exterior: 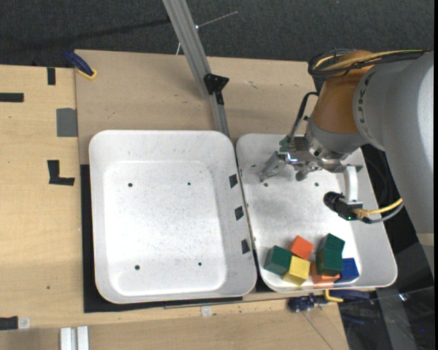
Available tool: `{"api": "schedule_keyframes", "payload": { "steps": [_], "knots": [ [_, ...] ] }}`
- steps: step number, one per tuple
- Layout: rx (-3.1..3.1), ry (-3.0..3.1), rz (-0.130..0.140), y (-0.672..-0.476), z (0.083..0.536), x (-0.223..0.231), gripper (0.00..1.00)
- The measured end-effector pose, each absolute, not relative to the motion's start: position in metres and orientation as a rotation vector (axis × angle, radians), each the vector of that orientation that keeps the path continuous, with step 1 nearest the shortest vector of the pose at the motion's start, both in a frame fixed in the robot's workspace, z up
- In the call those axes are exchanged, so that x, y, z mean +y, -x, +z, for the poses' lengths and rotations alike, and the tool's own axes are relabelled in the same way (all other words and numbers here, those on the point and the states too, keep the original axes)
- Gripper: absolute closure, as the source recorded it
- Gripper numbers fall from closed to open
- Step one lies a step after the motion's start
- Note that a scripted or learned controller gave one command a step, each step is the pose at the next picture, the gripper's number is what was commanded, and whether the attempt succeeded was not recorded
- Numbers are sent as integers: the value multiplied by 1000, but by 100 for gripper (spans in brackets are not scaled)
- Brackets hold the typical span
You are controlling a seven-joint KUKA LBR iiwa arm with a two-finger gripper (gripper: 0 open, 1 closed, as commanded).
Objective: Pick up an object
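While the tool [288, 162] hangs over the far part of the right bin [277, 203], the blocks sit well apart from it, bunched in that bin's near corner. You can see the tool's fingers spread apart with nothing between them, pointing down and toward the left bin [160, 144]. The cluster is a handful of small cubes pressed close together: a green block [279, 259] on the left, a yellow block [299, 269] touching it on the near side, an orange block [302, 247] just behind those two, a second, darker green one [331, 252] standing to the right, and a blue block [349, 269] at the near right edge. A further orange piece shows low between yellow and blue, mostly hidden. Both bins rest side by side on the tabletop [29, 195].
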State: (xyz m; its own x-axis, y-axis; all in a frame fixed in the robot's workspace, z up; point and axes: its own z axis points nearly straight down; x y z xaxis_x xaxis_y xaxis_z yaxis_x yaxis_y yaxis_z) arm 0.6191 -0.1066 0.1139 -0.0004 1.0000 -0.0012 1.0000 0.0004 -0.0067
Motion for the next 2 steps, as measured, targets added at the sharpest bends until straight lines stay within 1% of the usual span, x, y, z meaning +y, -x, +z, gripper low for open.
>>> {"api": "schedule_keyframes", "payload": {
  "steps": [1, 2],
  "knots": [
    [-2223, 2216, 2, -621, 127, -105, 100],
    [-2224, 2222, -3, -626, 176, -112, 100]
  ]
}}
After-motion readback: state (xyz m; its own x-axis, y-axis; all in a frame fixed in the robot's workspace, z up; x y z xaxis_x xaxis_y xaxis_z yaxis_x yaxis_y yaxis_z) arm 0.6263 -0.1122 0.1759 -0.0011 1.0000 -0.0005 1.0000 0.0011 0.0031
